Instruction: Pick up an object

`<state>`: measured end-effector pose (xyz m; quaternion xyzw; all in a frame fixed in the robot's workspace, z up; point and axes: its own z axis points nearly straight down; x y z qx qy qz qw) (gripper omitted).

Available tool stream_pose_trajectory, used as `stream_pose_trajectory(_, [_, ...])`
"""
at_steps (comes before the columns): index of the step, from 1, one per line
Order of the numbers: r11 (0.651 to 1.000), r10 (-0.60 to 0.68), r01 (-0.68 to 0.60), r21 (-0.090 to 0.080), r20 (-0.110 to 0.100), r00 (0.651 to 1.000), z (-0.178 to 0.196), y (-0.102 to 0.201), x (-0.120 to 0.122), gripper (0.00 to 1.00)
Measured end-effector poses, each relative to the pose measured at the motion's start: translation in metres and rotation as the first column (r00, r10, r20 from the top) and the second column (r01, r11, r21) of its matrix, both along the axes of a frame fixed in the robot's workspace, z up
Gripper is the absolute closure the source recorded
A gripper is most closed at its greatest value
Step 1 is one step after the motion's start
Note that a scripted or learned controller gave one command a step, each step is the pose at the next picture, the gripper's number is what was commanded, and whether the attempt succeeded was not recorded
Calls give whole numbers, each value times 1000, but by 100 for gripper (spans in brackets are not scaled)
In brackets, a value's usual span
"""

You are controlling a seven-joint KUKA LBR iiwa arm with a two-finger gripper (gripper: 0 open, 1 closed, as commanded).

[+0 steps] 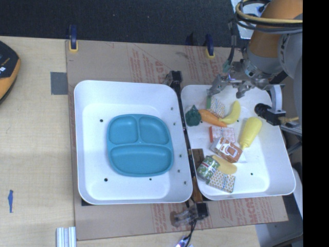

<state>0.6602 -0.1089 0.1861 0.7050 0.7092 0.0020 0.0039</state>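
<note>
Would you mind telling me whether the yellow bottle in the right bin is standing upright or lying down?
Lying down. The yellow bottle rests on its side on the floor of the right bin, its length slanting across it.

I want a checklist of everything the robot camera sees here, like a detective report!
Surface: cardboard-covered bench bearing two white bins.
Job's things: right bin holds a carrot, banana, yellow bottle, dark green lump, small packets and a can.
Clutter: blue divided plate in the left bin.
Grippers: gripper above the right bin's far edge, holding nothing.
Cables: yellow and black loops on the arm.
Surroundings: blue clamps, orange object at left.
</note>
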Motion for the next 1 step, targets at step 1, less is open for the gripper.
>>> stream_pose_trajectory(1, [1000,-5,5,4,-23,1000,-100,-30,-66,0])
